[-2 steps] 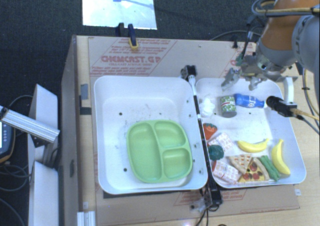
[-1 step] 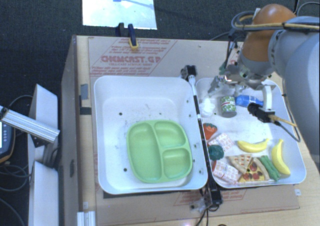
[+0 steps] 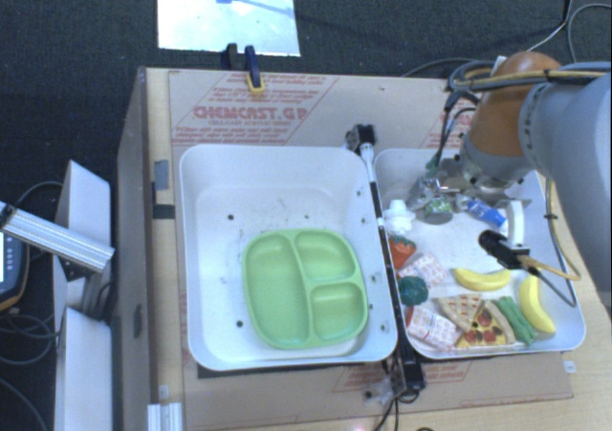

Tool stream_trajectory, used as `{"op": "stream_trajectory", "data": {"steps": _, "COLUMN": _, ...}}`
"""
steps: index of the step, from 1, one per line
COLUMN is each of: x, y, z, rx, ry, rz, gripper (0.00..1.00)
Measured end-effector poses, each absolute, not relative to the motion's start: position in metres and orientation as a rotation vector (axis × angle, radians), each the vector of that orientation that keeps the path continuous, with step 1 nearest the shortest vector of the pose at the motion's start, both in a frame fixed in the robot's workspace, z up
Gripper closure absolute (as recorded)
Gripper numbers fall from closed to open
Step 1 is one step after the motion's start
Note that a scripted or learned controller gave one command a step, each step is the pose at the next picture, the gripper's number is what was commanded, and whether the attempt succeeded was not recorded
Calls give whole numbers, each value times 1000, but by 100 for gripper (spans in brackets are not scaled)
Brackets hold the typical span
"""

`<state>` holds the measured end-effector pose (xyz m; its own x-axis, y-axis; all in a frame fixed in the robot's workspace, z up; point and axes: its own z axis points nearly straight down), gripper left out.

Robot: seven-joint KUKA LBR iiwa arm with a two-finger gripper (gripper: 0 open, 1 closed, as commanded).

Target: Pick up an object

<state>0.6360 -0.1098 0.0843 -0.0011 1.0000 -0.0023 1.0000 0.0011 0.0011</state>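
Gripper low at far end of right bin; open or closed, cannot tell. Candidate: toy banana, mid-bin, just above pizza slice. Likely light, rigid plastic, slick and curved. Best pinched across thick middle, not the tapered tips.

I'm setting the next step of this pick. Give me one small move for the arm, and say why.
Probably slide the gripper a little toward the near side of the right bin, over the banana in the bin's middle. The gripper sits at the bin's far end, while most toy food lies nearer; that banana has some bare floor around it.
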Motion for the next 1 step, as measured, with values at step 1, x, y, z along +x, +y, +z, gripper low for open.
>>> {"op": "stream_trajectory", "data": {"steps": 1, "x": 637, "y": -109, "z": 96, "rx": 2216, "ry": 2221, "rz": 3, "gripper": 100}}
